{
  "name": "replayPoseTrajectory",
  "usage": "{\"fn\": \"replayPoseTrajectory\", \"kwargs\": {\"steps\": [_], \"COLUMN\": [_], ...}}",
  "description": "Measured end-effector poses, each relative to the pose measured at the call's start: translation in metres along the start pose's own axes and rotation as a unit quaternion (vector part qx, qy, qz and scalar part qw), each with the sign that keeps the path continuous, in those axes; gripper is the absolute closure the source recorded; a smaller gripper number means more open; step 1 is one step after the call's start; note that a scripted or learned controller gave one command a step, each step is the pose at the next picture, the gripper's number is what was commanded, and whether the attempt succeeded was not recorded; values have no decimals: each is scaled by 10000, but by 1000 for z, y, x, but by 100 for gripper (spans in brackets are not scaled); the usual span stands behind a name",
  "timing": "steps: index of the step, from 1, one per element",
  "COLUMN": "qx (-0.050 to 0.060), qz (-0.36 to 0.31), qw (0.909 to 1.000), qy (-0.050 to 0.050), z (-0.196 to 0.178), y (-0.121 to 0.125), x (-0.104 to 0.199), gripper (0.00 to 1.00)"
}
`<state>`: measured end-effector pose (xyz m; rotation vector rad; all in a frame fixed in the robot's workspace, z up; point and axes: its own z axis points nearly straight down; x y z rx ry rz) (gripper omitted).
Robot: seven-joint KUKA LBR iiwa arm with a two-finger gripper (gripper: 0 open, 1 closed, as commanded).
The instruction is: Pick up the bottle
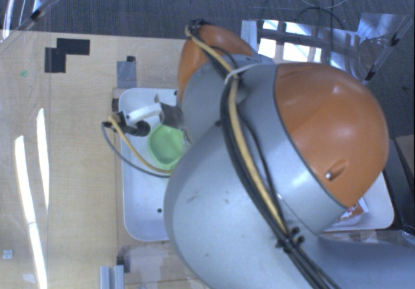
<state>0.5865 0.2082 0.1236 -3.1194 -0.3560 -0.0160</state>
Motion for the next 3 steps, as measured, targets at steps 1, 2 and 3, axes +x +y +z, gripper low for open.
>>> {"fn": "replayPoseTrajectory", "kwargs": {"steps": [1,2,3], "qx": [-7,-5,-23], "qz": [0,9,-86], "qw": [10000,10000,10000], "qy": [-21,-21,4], "z": [2,6,9], "y": [0,15,9], "x": [-1,53,-15], "gripper": [0,0,0]}}
